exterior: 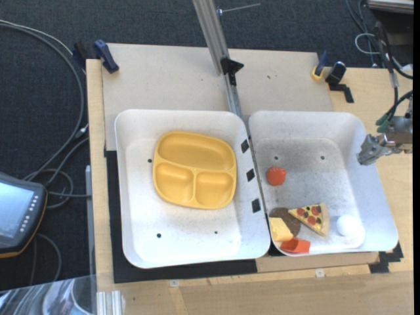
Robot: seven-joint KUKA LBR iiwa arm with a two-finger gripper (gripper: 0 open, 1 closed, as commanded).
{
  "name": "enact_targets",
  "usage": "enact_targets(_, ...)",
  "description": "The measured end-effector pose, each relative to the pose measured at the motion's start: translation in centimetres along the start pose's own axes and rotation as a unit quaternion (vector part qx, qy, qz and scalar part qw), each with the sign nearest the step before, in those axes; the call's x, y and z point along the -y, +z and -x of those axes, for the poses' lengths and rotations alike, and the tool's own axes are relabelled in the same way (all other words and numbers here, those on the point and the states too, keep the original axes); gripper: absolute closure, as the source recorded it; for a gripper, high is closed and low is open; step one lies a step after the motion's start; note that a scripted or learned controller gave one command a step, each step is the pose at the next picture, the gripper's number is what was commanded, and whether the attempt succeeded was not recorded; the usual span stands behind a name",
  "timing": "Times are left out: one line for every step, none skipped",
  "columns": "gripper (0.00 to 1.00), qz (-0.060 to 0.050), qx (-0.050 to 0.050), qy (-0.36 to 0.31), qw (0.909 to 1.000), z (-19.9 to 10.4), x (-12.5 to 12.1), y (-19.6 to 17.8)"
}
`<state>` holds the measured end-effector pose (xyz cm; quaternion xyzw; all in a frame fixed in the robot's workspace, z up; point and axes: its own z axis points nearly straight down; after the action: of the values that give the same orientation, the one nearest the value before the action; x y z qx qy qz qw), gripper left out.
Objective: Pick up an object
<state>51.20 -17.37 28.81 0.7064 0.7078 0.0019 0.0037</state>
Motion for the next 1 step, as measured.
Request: enact_targets(1.00, -0.002, -0.001, -0.002, 1.0000, -4.67, -2.17, -0.25)
